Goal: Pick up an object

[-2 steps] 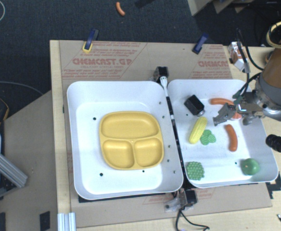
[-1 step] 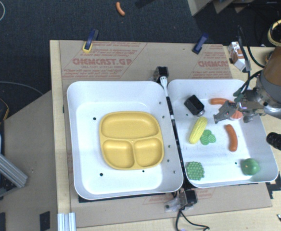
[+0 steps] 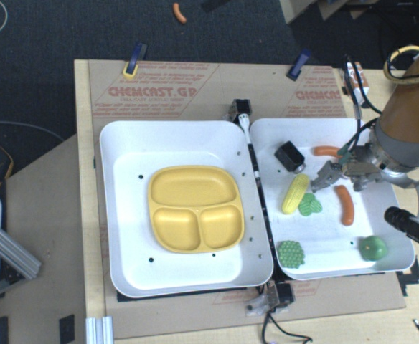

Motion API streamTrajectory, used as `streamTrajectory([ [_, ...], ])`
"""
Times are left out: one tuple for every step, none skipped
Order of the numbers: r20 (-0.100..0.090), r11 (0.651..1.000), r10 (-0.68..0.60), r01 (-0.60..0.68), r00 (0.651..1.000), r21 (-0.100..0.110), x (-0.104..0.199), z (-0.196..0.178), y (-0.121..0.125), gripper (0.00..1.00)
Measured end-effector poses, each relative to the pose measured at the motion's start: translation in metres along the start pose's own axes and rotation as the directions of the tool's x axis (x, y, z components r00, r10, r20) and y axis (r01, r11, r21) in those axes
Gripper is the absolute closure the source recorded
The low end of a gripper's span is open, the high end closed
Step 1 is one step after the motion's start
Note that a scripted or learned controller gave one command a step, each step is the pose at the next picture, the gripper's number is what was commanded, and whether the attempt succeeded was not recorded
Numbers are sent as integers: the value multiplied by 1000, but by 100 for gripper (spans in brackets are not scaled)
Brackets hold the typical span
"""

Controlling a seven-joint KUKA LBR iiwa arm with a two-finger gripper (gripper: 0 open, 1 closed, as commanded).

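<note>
Reaching in over the right bin, the gripper hangs with fingers slightly parted — nothing between them. Just off its tips, the corn cob and a green broccoli piece lie touching. A black block sits beyond the tips; a red sausage lies close beneath the wrist. The yellow divided plate rests well apart in the left bin.

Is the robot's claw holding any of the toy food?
No, nothing is between the gripper's open fingers. It hovers just above the corn and broccoli.
</note>
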State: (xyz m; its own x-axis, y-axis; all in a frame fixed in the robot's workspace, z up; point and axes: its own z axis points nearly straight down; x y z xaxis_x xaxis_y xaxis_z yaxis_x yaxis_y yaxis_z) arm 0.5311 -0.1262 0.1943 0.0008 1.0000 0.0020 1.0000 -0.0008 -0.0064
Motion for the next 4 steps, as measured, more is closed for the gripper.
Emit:
streamTrajectory([
  [-1,1000,-1,1,1000,1,10,58,-1,0],
  [-1,1000,0,0,1000,-12,10,103,3,0],
  [2,1000,0,0,1000,-19,10,91,4,100],
  [4,1000,-1,1,1000,-12,10,35,-5,100],
])
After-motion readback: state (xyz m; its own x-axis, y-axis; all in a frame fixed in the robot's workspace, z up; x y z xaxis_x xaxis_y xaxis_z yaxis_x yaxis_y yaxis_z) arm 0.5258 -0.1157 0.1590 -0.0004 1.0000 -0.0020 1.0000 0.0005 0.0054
